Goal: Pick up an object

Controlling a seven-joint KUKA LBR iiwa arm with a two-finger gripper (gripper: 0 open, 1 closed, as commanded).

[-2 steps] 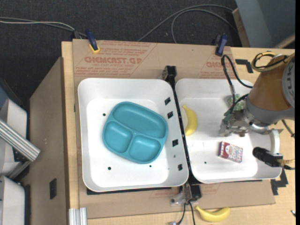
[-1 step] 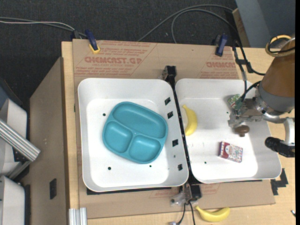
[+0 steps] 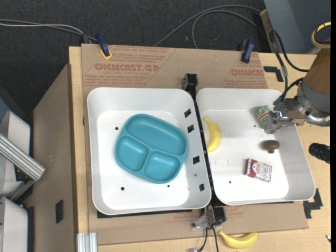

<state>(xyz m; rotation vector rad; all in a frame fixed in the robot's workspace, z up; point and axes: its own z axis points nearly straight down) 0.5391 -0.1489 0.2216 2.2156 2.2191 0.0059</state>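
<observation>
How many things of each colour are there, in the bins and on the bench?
Yellow: 2, curved yellow banana in the right bin, yellow banana on the bench edge
Blue: 1, blue plastic divided plate
Brown: 1, small brown round lump
Red: 1, red and white packet
Total: 5

Brown cardboard sheet point(image 3: 157, 59) covers the bench, dark carpet floor point(image 3: 131, 9) behind.

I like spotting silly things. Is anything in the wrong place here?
Yes. One banana lies outside the bins, on the bench's front edge below the right bin. Another banana sits inside that bin.
</observation>
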